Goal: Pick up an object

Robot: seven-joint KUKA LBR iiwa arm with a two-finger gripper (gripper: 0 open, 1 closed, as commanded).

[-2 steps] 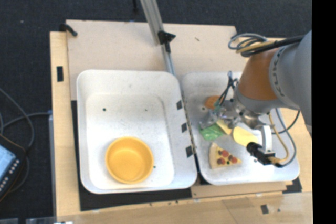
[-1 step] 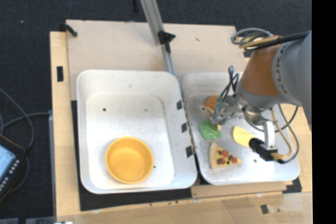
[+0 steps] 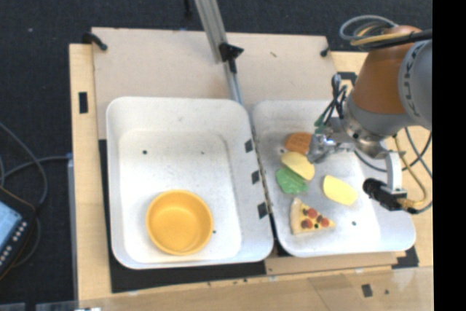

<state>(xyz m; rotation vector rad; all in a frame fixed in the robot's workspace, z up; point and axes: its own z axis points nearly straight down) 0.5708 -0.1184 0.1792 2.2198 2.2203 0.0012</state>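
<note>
In the right bin (image 3: 386, 233) lie a brown bread-like piece (image 3: 296, 141), a pale yellow piece (image 3: 298, 164), a green piece (image 3: 291, 182), a yellow lemon-like piece (image 3: 339, 190) and a pizza slice toy (image 3: 309, 218). My gripper (image 3: 319, 146) reaches in from the right and hangs low just right of the brown and pale yellow pieces, close to them. A yellow bowl (image 3: 179, 221) sits at the front of the left bin (image 3: 138, 127).
A slanted aluminium rail (image 3: 210, 11) runs from the top down to the gap between the bins. The arm's orange band and cables (image 3: 382, 84) stand over the right bin's back right part. Dark carpet surrounds the bench.
</note>
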